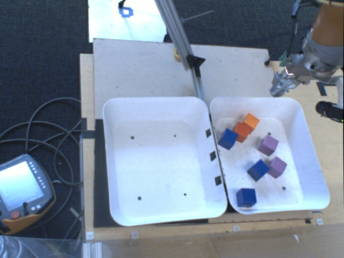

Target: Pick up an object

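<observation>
The blocks lie in the right bin (pixel 309 144), seven of them: two orange blocks (pixel 246 127) touching each other at the far side, a blue block (pixel 228 138) just left of them, a purple block (pixel 268 144) to their right, another blue block (pixel 258 170) and purple block (pixel 277 166) side by side nearer the middle, and a third blue block (pixel 246 197) alone at the near edge.

The claw (pixel 280 84) hangs above the far rim of that bin, towards its right corner, so every block lies nearer and to the left of it; the orange pair and the upper purple block are the closest candidates (any of them would satisfy the task). Whether the claw is spread or pressed together I cannot tell, since its tips are blurred against the desk. Nothing is visibly between them. The blocks are cubes, so no long axis matters, though the touching pairs would likely be harder to grip cleanly.

The left bin (pixel 161 160) sits touching the right one on a pale desk (pixel 140 69). A metal pole (pixel 174 26) slants across the far side. A handheld controller (pixel 21 190) with looping cables (pixel 54 128) rests on dark carpet to the left.
</observation>
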